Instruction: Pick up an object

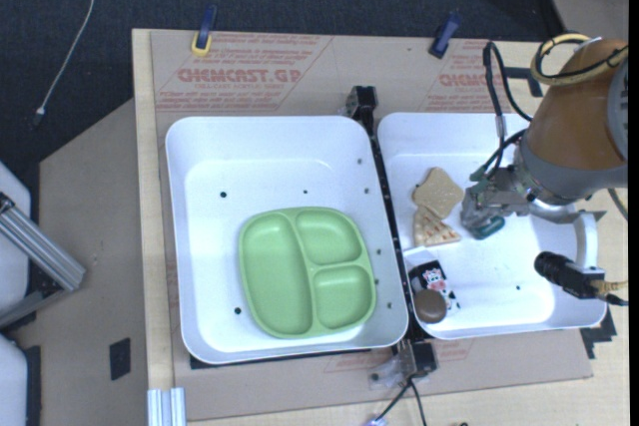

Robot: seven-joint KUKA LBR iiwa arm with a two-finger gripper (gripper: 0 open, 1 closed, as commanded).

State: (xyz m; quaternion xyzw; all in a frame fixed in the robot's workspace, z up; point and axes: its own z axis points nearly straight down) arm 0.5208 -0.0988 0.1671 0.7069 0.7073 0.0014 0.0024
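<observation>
Near the right bin's (559,314) front-left corner sits a small brown-and-black object (430,292); further back, two tan wedges (436,208) hug its left wall. The gripper (483,217) hovers just beside them, jaws impossible to read, so a descent could clip an edge and shove them away.

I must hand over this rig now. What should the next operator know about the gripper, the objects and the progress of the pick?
Gripper: low in the right bin, beside the tan pieces; whether the jaws are open or shut cannot be judged.
Objects: two tan bread-like pieces and a small brown and black item in the right bin. Green divided plate in the left bin.
Done: arm is at the objects.
Left: nothing is seen held, so grasp and lift remain.
</observation>
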